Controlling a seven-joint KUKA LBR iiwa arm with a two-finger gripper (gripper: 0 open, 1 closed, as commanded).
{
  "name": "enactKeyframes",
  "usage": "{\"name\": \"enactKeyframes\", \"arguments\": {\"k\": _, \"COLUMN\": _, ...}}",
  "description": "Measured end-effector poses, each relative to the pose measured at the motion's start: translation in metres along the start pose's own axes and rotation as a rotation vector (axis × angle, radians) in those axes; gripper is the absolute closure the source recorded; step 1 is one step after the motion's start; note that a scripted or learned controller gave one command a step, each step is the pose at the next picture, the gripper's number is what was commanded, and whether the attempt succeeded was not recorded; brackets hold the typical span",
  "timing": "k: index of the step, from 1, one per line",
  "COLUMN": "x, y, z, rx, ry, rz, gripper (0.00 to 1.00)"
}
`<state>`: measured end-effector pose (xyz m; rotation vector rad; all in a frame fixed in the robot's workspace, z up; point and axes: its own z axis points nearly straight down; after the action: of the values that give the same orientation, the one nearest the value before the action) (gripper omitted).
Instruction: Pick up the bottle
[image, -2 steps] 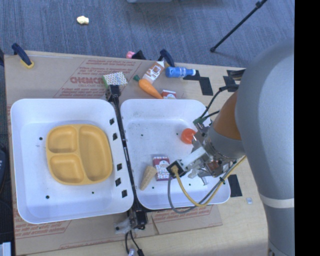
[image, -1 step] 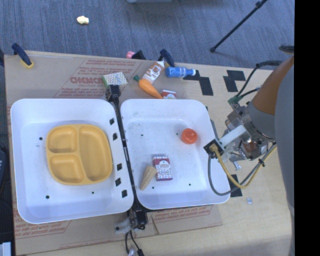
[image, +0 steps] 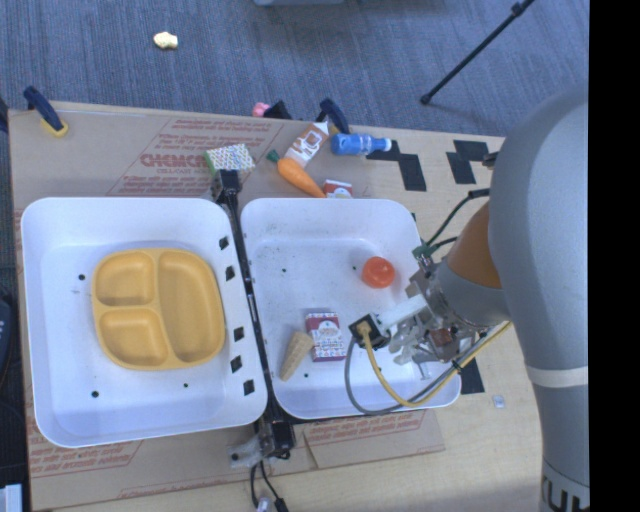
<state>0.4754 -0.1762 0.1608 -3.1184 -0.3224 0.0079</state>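
Reaching in from the right, the grey arm (image: 545, 250) hangs its gripper (image: 425, 340) over the right edge of the right bin (image: 300, 225); cables and wrist hardware crowd the spot, so whether it is clenched or released cannot be told, and nothing is seen in its grasp.

The bottle (image: 360, 144) (blue, lying on its side) rests outside both bins, on the cardboard (image: 150, 150) beyond the right bin's far rim, well apart from the gripper. Just beside it lie a white tube-like container (image: 308, 142) with an orange label, an orange carrot-shaped toy (image: 298, 177) and a small red-and-white packet (image: 338, 187) near the rim.

Inside the right bin sit 3 things: a round orange-red object (image: 378, 272) close to the arm, a small red-and-white box (image: 326, 335) near the middle, and a tan cone (image: 295, 353) touching the box's left side. A yellow cable (image: 385, 380) loops across the bin's near right corner.

The left bin (image: 60, 400) holds a yellow plate (image: 158, 307) with 3 compartments.
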Motion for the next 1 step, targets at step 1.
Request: {"name": "enactKeyframes", "arguments": {"k": 1, "x": -0.0068, "y": 0.0339, "z": 0.0029, "rx": -0.002, "ry": 0.002, "rz": -0.022, "gripper": 1.0}}
